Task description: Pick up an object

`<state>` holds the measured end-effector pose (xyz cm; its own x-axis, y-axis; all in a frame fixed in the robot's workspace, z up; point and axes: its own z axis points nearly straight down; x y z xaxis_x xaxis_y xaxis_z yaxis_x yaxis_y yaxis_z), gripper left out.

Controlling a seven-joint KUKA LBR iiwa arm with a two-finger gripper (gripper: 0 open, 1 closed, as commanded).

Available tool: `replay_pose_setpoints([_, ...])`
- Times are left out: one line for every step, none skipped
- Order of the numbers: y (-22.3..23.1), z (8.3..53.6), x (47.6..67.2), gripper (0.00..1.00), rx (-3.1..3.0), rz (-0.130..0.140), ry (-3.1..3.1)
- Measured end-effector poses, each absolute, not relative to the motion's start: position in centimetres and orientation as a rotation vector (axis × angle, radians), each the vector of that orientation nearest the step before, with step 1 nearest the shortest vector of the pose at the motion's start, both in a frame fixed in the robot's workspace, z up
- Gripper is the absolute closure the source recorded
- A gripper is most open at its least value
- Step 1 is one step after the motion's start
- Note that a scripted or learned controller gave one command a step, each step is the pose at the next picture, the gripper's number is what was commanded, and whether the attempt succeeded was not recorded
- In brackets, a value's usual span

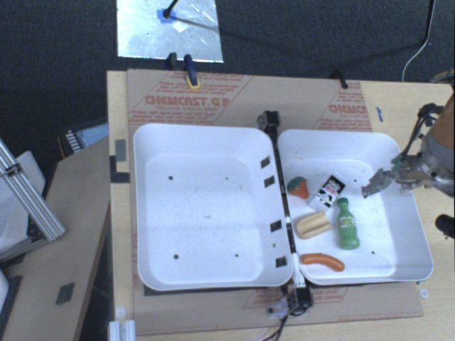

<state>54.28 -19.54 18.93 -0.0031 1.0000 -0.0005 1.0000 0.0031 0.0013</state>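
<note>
The bench carries two shallow white bins side by side. The left bin has a bare floor marked only by a few small dark dots. The right bin holds all five objects, grouped toward its left wall and front half.

The arm enters over the right edge of the right bin. Its gripper sits above the bin's right-centre and points left toward the objects. At this resolution the state of the claw cannot be determined; nothing is visibly held in it.

Objects in the right bin, largest first:

1. Green bottle. It lies near the bin's centre, long axis running roughly back to front, cap toward the back wall. It is the object nearest the gripper, lying just left of and in front of the gripper tip.
2. Orange sausage. It lies along the front edge, near the front-left corner, long axis parallel to that edge.
3. Tan bread roll. It lies beside the left wall, just left of the bottle.
4. Black-and-white carton. It lies tilted, behind the roll.
5. Red strawberry-like piece. It lies against the left wall, left of the carton.

Governing relation: every candidate lies left of the gripper and toward the front edge. In this judgement, the bottle calls for the shortest travel. Its long axis runs across the gripper's line of approach, so a closure across its narrow width appears feasible.
</note>
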Motion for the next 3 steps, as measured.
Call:
replay_pose_setpoints([-13.6,22.6,52.8,0.0,2.208,0.007,2.23])
replay_pose_setpoints([-9.0,8.5,48.9,0.0,2.219,0.013,2.219])
replay_pose_setpoints([-9.3,10.0,49.3,1.0,2.21,0.02,2.212])
